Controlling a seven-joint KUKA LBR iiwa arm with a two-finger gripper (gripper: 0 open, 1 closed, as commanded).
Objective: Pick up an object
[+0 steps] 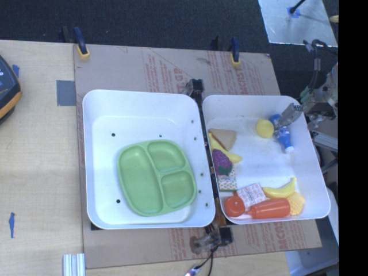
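The right bin (299, 165) holds several toy foods. A yellow ball (264, 128) and a blue tube-like object (283, 135) lie near its far right corner. A bread slice (223, 137), purple grapes (222, 161) and a small banana (232, 155) lie along its left wall. A red tomato (233, 206), an orange sausage-like piece (269, 209), a white and red packet (251, 194), a banana (280, 190) and corn (296, 203) crowd the near edge. My gripper (291, 113) reaches in at the far right corner, just above the blue object and right of the ball.
The left bin (103, 131) holds a green divided plate (156, 177). A ridge where the bin walls meet (203, 154) separates the bins. Clamps (234, 50) stand at the board's far edge. The arm's wrist (322, 99) hangs over the right rim.
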